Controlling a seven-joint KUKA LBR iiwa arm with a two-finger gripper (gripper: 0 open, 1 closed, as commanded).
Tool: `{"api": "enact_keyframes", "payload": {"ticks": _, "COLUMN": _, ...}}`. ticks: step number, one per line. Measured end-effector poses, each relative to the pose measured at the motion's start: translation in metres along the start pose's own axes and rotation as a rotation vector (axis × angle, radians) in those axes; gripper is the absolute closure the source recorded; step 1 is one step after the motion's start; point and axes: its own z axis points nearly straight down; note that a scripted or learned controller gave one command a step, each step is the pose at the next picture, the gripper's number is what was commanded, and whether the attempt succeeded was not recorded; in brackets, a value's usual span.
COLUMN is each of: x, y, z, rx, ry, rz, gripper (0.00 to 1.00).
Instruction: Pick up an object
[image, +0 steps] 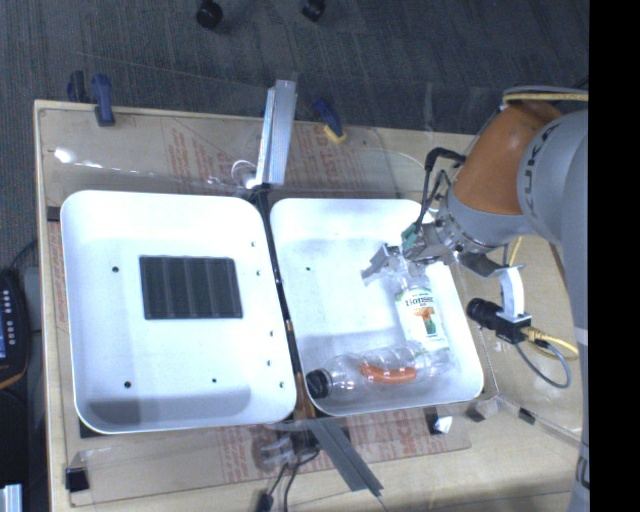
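Camera view: gripper (392, 258), over right bin (330, 225) near its right edge; finger state could not be told. Labelled bottle (420, 315) just below, long axis toward front edge. Clear bottle (375, 370) lay along front edge.

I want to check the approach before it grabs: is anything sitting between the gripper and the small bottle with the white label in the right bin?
Nothing visible does. The gripper hangs just above the small bottle, and the clear bottle lies beyond it along the right bin's near wall.
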Motion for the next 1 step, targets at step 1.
{"api": "enact_keyframes", "payload": {"ticks": 1, "x": -0.0018, "y": 0.0094, "z": 0.0012, "rx": -0.005, "ry": -0.004, "rz": -0.022, "gripper": 0.0}}
